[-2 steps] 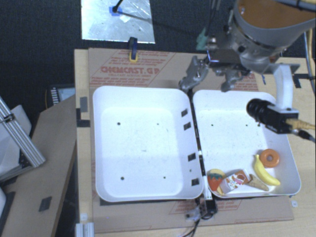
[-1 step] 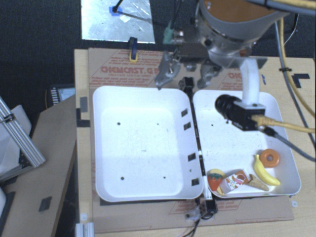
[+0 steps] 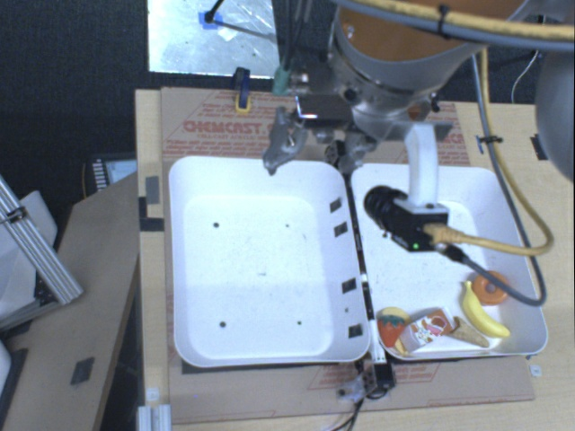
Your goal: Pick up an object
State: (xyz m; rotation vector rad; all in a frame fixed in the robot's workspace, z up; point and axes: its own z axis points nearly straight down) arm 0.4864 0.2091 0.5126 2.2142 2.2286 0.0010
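Several small objects lie along the near edge of the right bin (image 3: 512,214): a yellow banana (image 3: 482,312), an orange round piece (image 3: 490,286) behind it, a red-and-white packet (image 3: 426,329), an orange fruit (image 3: 392,327) and a tan wedge (image 3: 468,333). My gripper (image 3: 314,151) hangs high over the far rim where the two bins meet, well away from those objects. Its two grey fingers (image 3: 279,144) are spread open with nothing between them.
The left bin (image 3: 193,205) sits beside the right one, split by a ridge with black clips (image 3: 350,285). A black camera unit (image 3: 395,216) on a white bracket, trailing a yellow cable (image 3: 494,242), hangs over the right bin. Cardboard lies under both bins.
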